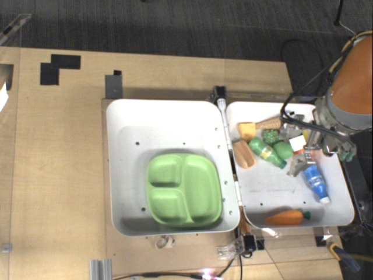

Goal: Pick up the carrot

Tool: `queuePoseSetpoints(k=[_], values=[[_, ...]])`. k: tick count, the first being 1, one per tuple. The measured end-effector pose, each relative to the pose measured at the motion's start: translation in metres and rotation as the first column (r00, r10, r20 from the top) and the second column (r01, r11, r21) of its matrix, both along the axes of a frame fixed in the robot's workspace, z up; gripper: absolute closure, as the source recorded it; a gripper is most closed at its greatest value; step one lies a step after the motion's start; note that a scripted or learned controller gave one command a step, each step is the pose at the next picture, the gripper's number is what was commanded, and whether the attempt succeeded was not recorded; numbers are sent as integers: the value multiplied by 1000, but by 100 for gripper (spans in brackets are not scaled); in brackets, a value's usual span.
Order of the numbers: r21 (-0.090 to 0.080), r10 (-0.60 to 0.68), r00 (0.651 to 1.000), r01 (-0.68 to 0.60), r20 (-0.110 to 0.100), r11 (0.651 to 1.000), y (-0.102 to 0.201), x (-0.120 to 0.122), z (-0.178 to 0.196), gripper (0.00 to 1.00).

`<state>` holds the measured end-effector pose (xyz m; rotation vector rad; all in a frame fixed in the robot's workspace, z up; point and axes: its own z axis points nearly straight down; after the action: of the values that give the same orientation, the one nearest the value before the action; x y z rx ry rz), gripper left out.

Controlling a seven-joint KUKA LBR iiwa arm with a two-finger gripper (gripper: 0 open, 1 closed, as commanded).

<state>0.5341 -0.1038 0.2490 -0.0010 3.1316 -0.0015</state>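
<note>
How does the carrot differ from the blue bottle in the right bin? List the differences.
Colour: the carrot is orange with a green tip; the blue bottle is blue with a white cap.
Place: the carrot lies by the bin's near edge; the bottle lies further up, near the end effector.
Pose: the carrot lies level across the view; the bottle lies slanted.
Both lie in the right bin.

One fixed overhead camera, slanted down, both bins (116, 156)

The arm (352, 83) is cut off by the right edge. The gripper (303, 163) is too small and cluttered to judge its fingers. It overlaps the blue bottle's (316, 184) upper end. The items beside the green bottle (267, 152) overlap; outlines unclear.
</note>
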Motion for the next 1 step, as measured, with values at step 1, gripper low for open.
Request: queuePoseSetpoints(k=[1], values=[[4, -132, 991, 132, -3, 991, 58, 12, -56, 0]])
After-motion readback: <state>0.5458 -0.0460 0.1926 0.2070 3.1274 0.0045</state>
